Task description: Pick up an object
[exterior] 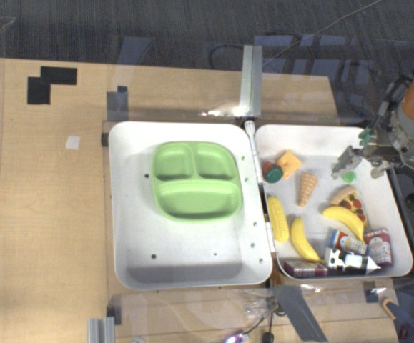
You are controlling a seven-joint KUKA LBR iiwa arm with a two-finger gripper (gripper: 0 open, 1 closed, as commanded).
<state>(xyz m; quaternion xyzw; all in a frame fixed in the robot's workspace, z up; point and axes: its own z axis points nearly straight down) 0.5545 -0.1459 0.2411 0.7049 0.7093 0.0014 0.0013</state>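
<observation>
The right bin [314, 140] holds several toy foods. An orange cheese wedge [289, 163] and a red round piece [272, 171] lie at its far left, with a waffle cone [307, 188] beside them. A corn cob [278, 219] and a banana [303, 240] rest along the left wall. A second banana [344, 220] and a pizza slice [350, 200] are toward the right. My gripper [360, 167] hangs over the bin's far right part, above the pizza slice. Its fingers are spread, and nothing sits between them.
A dark bottle [350, 261] and a red can [380, 247] lie at the right bin's near edge. The left bin [135, 249] carries a green divided plate [196, 179]. A metal post [252, 81] stands behind the divider between the bins.
</observation>
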